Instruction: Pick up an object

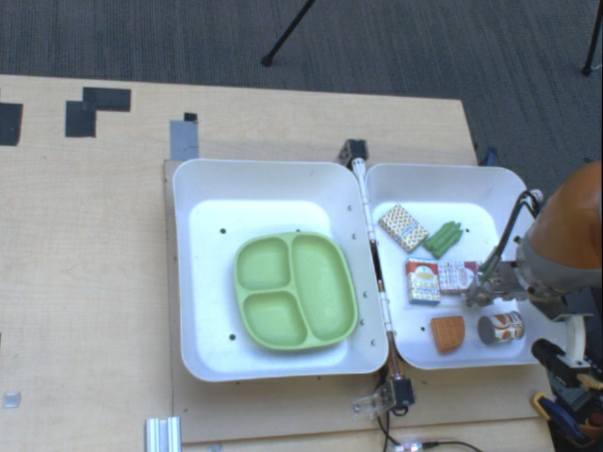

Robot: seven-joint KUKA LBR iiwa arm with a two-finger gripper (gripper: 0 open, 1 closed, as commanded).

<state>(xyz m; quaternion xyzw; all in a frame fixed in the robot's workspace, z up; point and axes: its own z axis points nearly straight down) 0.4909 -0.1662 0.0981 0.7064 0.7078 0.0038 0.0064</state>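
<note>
The right bin (509, 188) holds several small objects. A patterned box (403, 226) and a green vegetable toy (443, 238) lie toward its back. A red and white carton (424, 282) sits in the middle with a second small packet (456, 276) beside it. An orange block (448, 333) and a small can (502, 328) lie near the front wall. My gripper (483, 290) is low in this bin, just right of the small packet and above the can. Nothing is visibly lifted.
The left bin (203, 252) contains a green three-section plate (295, 290). The arm's orange band (573, 224) hangs over the right bin's right wall. Cables and a clamp (391, 398) lie at the front between the bins.
</note>
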